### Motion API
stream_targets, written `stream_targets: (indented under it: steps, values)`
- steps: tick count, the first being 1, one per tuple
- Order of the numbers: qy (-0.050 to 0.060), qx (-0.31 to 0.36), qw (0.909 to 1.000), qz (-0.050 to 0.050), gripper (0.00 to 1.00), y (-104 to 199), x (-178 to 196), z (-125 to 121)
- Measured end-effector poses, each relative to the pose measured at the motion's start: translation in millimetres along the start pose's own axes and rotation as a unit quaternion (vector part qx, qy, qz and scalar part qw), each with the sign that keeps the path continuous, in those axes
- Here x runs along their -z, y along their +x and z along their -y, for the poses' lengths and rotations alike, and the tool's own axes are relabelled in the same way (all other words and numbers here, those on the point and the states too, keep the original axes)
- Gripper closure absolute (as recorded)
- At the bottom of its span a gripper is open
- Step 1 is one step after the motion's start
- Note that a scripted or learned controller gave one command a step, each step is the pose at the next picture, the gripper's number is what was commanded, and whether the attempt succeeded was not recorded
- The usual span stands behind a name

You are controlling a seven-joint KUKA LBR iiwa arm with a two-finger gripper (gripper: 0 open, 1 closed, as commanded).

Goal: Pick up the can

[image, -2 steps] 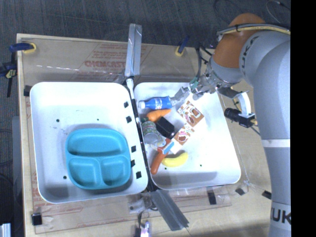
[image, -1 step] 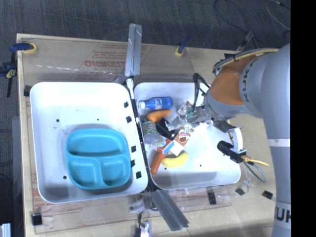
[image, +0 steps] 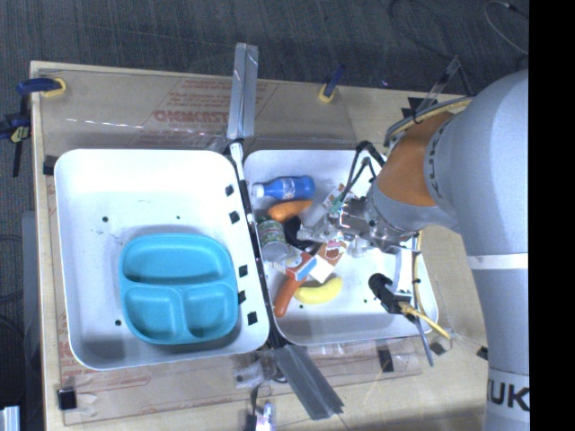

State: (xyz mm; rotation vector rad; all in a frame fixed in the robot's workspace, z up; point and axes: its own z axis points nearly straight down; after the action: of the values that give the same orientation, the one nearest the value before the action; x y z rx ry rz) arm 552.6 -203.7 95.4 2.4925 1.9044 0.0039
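Note:
The can [image: 269, 235] is small, silver and green, and lies in the right bin [image: 359, 326] hard against the left wall, below an orange carrot [image: 289, 210]. My gripper [image: 308, 233] hangs low over the clutter in the middle of that bin, just right of the can. The arm's wrist hides the things under it, and I cannot make out anything held in the gripper.
A blue bottle [image: 286, 188] lies at the back of the right bin. A banana [image: 320, 291], a long orange piece [image: 286, 294] and small red and white packets [image: 330, 251] crowd around the can. The left bin [image: 90, 178] holds a blue divided tray [image: 178, 287].

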Motion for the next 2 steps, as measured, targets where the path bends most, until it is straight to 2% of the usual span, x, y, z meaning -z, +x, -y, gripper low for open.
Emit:
stream_targets:
  steps: [1, 2]
  values:
    - [0.002, 0.002, 1.0000, -0.001, 1.00, 0.9, 8.7, 0.7]
    - [0.005, -0.105, 0.9945, 0.000, 1.00, 40.6, 113.4, -40.9]
